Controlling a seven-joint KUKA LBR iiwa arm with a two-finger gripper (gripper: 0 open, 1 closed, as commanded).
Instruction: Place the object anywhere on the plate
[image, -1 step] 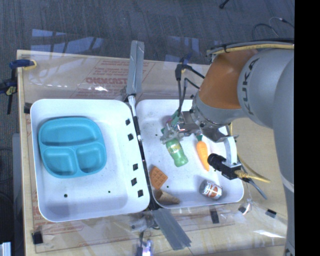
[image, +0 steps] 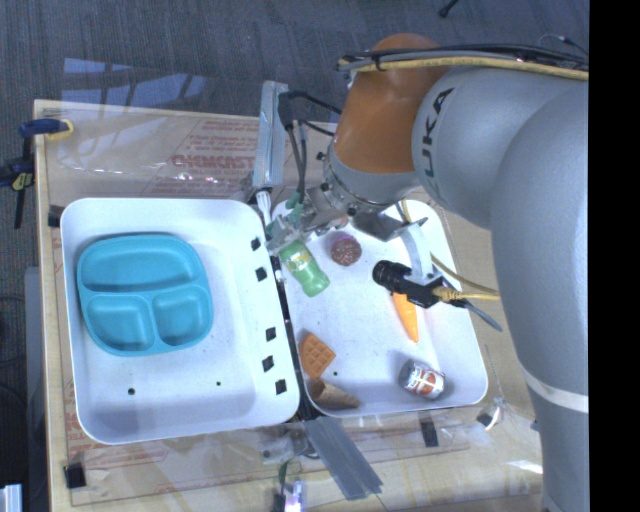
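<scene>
Two white bins sit side by side before you. Nearest to you, in the right bin, a brown cone-shaped piece lies against the near wall, and a small can lies on its side toward the near right corner. A little further in, an orange waffle square lies close to the left wall, and a carrot lies toward the right side. The left bin holds a blue plate with three compartments, placed in its left half. Further back in the right bin, the green bottle lies tilted near the far left corner, well apart from the plate, with a round brown piece near it on the right. The gripper is right at the far end of the bottle; whether it is closed on the bottle, you cannot tell.
</scene>
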